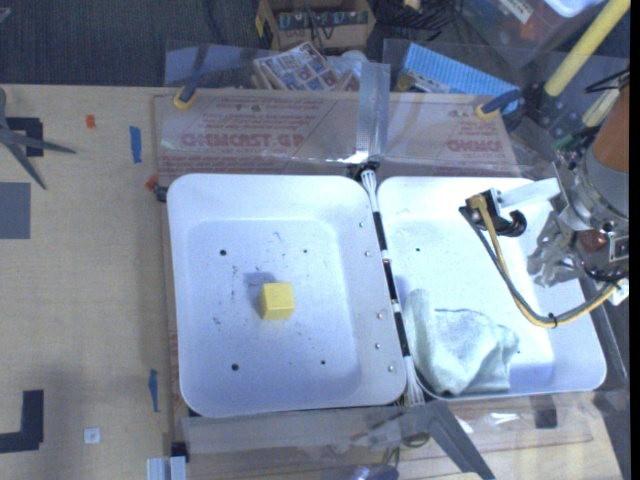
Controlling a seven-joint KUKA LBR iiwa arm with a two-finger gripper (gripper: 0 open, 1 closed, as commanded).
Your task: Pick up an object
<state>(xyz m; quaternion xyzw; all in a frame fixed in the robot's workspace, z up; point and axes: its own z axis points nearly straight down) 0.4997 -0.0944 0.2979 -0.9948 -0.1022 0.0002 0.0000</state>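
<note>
on the bench two shallow white bins stand side by side, and they touch along the middle seam. near the centre of the left bin [200,228] lies a small yellow cube [278,300], alone on the white floor, well apart from every wall. some small dark spots are on the floor around it.

at the lower left corner of the right bin [450,223] a crumpled white cloth [460,346] lies against the wall next to the seam and reaches toward the front edge.

over the right side of the right bin the gripper [560,258] hangs at the end of the grey arm [610,168], which comes from the right edge. the metal parts there are small and mixed with cables, so i cannot tell if the fingers are apart or together, and nothing is seen between them. a yellow cable [515,288] runs from a dark connector near the top of this bin down in a curve and back to the wrist.

the gripper is well apart from the yellow cube and also apart from the cloth.

behind the bins a clear plastic sheet [260,133] with red letters lies flat on the bench.
</note>
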